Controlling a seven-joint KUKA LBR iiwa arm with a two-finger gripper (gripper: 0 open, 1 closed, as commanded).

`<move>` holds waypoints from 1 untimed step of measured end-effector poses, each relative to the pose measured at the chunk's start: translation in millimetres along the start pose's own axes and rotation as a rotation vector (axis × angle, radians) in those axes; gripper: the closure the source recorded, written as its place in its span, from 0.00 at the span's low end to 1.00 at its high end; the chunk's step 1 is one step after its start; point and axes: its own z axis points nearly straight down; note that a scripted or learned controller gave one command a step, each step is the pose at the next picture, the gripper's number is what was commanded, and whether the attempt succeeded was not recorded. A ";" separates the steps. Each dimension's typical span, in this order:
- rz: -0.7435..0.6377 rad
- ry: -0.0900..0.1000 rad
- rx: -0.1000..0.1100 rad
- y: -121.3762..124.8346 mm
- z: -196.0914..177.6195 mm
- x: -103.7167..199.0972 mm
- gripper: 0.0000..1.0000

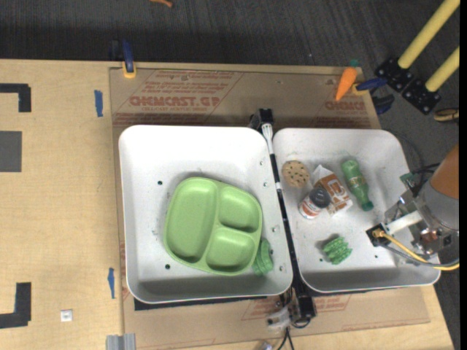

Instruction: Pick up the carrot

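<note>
Single fixed camera above the bench [66, 195], looking down at a slant, both white bins [139, 217] fully in frame at middling range, dark floor across the top, arm [445, 188] entering from right edge

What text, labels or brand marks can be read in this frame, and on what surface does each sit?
"CHEMCAST GP", in red, on the brown board behind the bins; this reading is uncertain, the letters are blurred.
Smaller red lines above it on the same board: too blurred to read.
Partial red print at the board's right end, by the carrot: unreadable.
Orange and white packet in the right bin: printed marks, too small to read.
</note>
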 end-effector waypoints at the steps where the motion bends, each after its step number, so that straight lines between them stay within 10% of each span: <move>1: 0.105 0.000 -0.024 -59.9 1.4 17.5 0.00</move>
